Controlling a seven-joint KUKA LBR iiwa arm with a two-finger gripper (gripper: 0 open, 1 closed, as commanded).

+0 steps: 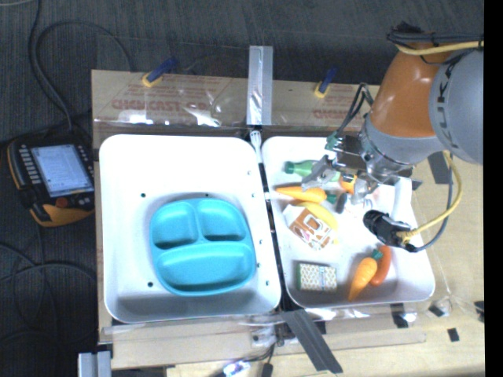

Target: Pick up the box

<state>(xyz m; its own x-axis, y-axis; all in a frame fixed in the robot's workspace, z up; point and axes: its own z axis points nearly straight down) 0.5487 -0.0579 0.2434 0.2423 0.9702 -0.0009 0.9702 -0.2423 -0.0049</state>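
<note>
**Ana:** Surface (118, 100) first, since it's the biggest thing: tan, with a clear plastic sheet taped along its 12 o'clock edge. What sits on it?

**Ben:** Two white bins touching side by side. The left bin (126, 179) holds a blue divided plate (203, 243) a little toward 5 o'clock of its middle. The right bin (420, 277) is the cluttered one.

**Ana:** And the arm?

**Ben:** The arm (428, 104) comes in from 3 o'clock, grey with its orange band, and hangs over the right bin's 12 o'clock half. A black cable end with a yellow lead dangles just below the wrist.

**Ana:** The claw?

**Ben:** The claw (339, 181) is low among the objects near the bin's 12 o'clock end. Its metal parts blend with the clutter, so I cannot tell whether it is spread or pressed together, or whether it pinches or touches anything.

**Ana:** Where is the box?

**Ben:** The box (317, 276) lies flat toward 6 o'clock in the right bin, small and patterned, well apart from the claw.

**Ana:** Its neighbours?

**Ben:** An orange-and-white packet (310, 228) just at its 12 o'clock, a toy carrot (362, 275) close at 3 o'clock, a green item (300, 166) up by the claw.
</note>
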